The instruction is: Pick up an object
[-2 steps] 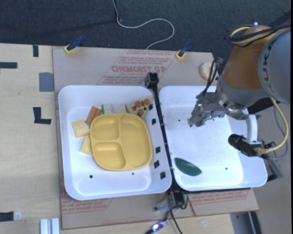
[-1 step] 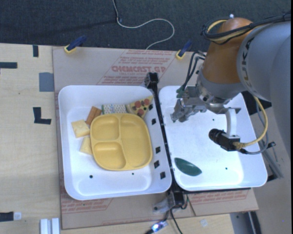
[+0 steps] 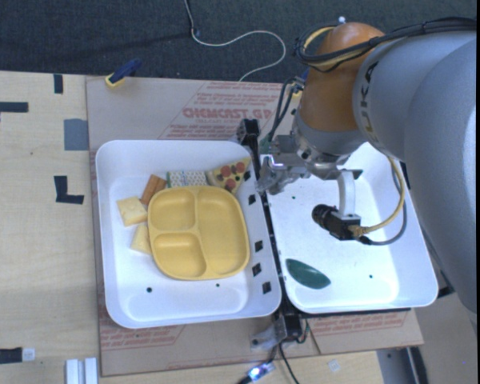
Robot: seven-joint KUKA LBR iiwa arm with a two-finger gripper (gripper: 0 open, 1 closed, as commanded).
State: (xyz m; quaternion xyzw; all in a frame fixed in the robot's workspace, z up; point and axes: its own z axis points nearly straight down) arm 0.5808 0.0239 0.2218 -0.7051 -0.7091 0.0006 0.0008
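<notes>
A grey KUKA arm with an orange band above its wrist (image 3: 340,70) is reaching in from the right and hanging over the far end of the right shallow white plastic bin (image 3: 400,290), close to the divider between the two bins. Its two-finger gripper (image 3: 268,170) is sitting low beside that divider, but the wrist and its cabling are blocking the view, so it cannot be told whether the gripper is open, closed or gripping anything.

Nearest pickable item in the right bin, a flat dark green oval piece (image 3: 307,274) is lying on the bin floor toward the near edge, well apart from the gripper and clear of it. A black cylindrical fitting on a cable (image 3: 336,221) is hanging between the wrist and the green piece.

In the left shallow white plastic bin (image 3: 120,294), a yellow plastic divided plate with three compartments (image 3: 198,232) is taking up the middle. Pale square crackers (image 3: 132,211) are lying against its left side, with an orange-brown wafer (image 3: 152,189) just beyond them. A patterned, multicoloured flat piece (image 3: 230,172) is resting at the plate's far right corner, near the divider and just beside the gripper.

Both bins are sitting on a brown cardboard sheet with red lettering (image 3: 216,106).
</notes>
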